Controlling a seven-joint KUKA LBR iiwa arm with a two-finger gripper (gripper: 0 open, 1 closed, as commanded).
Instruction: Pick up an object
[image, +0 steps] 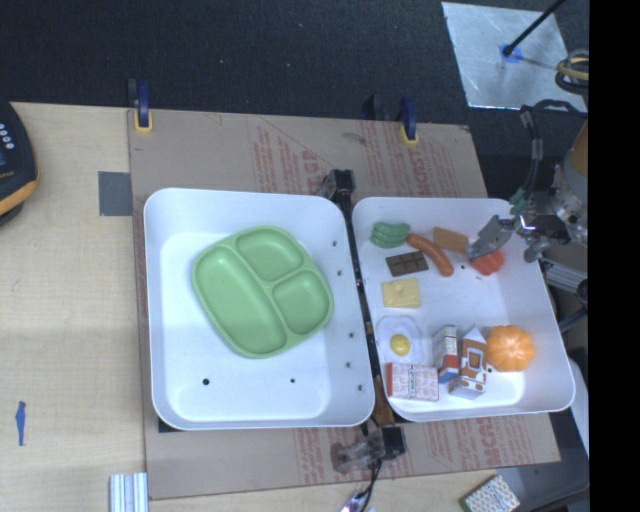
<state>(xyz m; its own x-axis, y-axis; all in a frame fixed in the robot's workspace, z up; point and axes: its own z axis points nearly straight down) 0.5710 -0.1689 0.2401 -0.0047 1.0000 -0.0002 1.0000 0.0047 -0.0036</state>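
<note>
The right white bin (545, 300) holds several toy foods: a green vegetable (389, 234), a red sausage (432, 252), a tan block (450, 239), a brown chocolate square (406, 264), a yellow cheese slice (401, 293), a fried egg (399, 343), an orange (510, 348), small cartons (462, 362) and a red-and-white packet (413, 381). A small red piece (487, 263) lies near the bin's far right side. My gripper (493, 238) hangs low just above and beside that red piece, reaching in from the right.
The left white bin (170, 380) carries a green divided plate (263, 290). Both bins rest on a cardboard sheet (250, 150) held by clamps (407, 118) at the back. A black divider strip (360, 300) runs between the bins.
</note>
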